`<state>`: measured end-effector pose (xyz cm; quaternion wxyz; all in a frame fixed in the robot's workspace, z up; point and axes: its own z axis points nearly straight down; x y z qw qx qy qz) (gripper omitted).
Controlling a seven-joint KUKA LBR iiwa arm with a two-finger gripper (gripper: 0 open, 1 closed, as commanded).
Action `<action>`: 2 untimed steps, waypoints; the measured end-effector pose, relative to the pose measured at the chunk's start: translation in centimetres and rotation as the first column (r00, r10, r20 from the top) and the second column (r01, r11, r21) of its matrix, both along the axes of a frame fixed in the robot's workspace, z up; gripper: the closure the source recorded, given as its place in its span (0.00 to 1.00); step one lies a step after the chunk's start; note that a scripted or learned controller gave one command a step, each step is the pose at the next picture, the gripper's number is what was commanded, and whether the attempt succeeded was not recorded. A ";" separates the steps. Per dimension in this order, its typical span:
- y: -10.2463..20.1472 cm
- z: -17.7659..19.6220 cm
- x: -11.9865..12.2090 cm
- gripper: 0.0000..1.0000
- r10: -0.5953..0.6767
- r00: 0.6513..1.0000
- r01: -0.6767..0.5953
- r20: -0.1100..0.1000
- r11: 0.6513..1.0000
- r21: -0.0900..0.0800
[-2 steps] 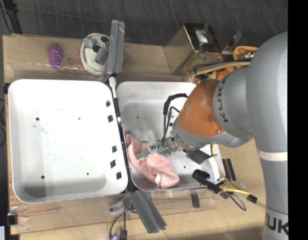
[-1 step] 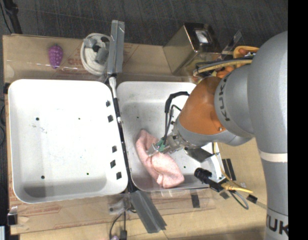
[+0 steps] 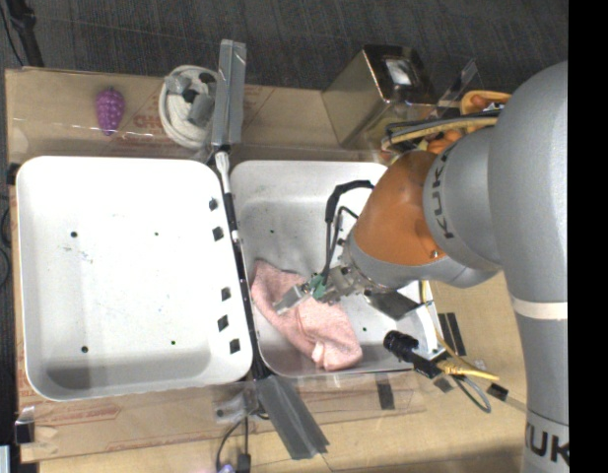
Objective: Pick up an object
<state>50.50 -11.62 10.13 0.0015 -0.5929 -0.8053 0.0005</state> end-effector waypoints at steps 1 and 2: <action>1.1 -1.0 4.1 0.00 -0.188 0.982 0.188 0.000 0.982 -0.001; -1.5 -0.9 10.1 0.00 -0.123 0.992 0.123 0.000 0.992 -0.001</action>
